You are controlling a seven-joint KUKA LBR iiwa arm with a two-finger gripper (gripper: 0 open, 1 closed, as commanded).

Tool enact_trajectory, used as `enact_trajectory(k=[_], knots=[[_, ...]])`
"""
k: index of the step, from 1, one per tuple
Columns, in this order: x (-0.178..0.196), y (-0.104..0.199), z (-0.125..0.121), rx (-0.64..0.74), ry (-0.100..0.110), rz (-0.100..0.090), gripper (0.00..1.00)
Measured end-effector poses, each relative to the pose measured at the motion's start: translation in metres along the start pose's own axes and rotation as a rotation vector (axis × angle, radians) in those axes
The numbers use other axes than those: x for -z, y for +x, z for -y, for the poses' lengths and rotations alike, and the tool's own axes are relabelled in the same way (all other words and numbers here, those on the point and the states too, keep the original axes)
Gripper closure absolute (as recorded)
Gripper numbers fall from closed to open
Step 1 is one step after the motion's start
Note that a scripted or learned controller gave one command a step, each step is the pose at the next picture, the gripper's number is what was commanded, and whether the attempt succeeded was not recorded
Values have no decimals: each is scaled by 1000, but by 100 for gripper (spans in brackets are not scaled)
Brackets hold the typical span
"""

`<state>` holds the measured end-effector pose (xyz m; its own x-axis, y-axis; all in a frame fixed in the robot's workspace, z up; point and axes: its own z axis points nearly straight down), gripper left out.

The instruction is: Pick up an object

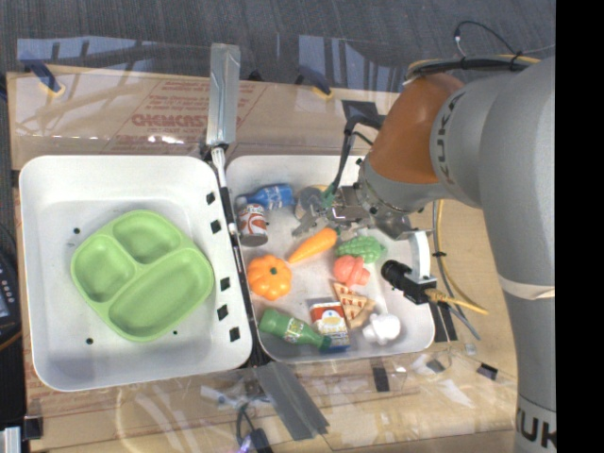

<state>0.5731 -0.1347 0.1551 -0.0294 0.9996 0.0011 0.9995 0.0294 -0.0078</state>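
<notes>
- The claw [326,213] hangs low in the top middle of the right bin [415,333], just above the carrot [312,245]. I cannot tell how wide it is open, and I see nothing held in it.
- The toys to pick from all sit in the right bin: the carrot, a pumpkin [268,276], a green bottle [291,328], a small can [252,223] and a blue pack [274,196].
- The toys lie close together. I think the claw could bump a neighbor and push the carrot away.
- The carrot is smooth and lies slanted, so it might slip out of a squeeze.
- The claw is near the bin's top wall, so it could knock there.
- The left bin [57,347] holds a green plate [142,274] with three parts.
- Both bins rest on a brown bench [113,111] under clear plastic. Dark gray carpet [189,8] fills the top of the frame.
</notes>
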Motion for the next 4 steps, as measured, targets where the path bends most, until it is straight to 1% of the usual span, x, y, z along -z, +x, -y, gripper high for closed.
enact_trajectory(k=[1,2,3,4], knots=[[11,0,-1,4,-1,1,100],[89,27,-1,-367,-6,0,100],[106,40,-41,134,-8,2,100],[131,89,-80,563,-10,5,100]])
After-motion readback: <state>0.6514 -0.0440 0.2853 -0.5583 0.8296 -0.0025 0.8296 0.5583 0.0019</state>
